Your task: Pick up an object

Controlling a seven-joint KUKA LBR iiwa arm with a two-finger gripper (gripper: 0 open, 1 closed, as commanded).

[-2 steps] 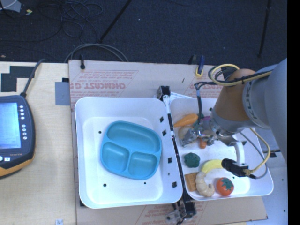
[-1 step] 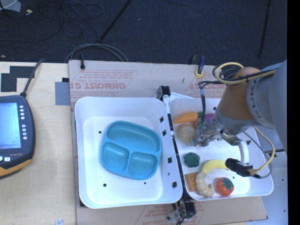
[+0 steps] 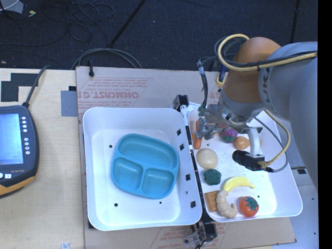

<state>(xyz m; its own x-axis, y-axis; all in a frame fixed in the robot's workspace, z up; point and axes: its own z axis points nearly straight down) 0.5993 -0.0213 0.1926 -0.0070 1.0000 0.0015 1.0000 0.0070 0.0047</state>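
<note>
Arm, grey w/ orange band, comes in from the right and covers the far-right part of the right bin. All places below are given rel. to that right bin.

Left bin sits directly beside it, walls touching along the middle, black clips on the join. Inside the left bin, roughly centred: blue divided tray, three compartments, lying flat.

Pendant w/ lit screen lies well left of both bins, on the bench.

Gripper hangs over the right bin's far-left corner, close to the shared wall; can't tell if the fingers are apart or closed, and nothing is seen held between them.

Inside the right bin, near to far:
- red tomato-like thing at the near wall, green top
- pale peanut-shaped piece just left of it, touching a tan cracker
- yellow banana just above those
- dark green lump left-centre
- cream egg-shaped thing beyond the green lump, near the shared wall
- small orange ball and purple item, mid-bin, right next to the gripper
- orange carrot-like stick along the shared wall, below the gripper, partly hidden.
</note>
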